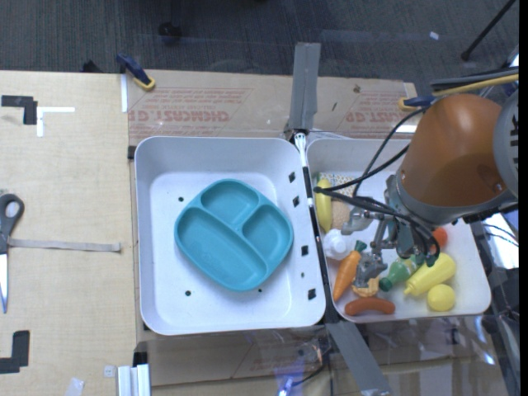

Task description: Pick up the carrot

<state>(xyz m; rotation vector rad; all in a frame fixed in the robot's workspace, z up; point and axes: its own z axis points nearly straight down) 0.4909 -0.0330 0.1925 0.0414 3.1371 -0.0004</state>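
Arm (462, 151): broad, rounded orange band, glossy, with a grey collar beneath it. Black cables loop from the collar down to the wrist. Gripper (373, 264): bare grey metal, small and blocky. Yellow cable along the arm's top.

My wrist band (452, 159) is a glossy orange-brown above grey metal, and below it the carrot (346, 275) is orange with a green tip. Around it lie a yellow lemon (440, 298), a yellow pepper with a green stem (429, 274) and a red-brown sausage (370, 307). Both bins (157, 304) are plain white, the divided plate (234, 234) is solid turquoise, and the worktop (62, 188) is pale wood.
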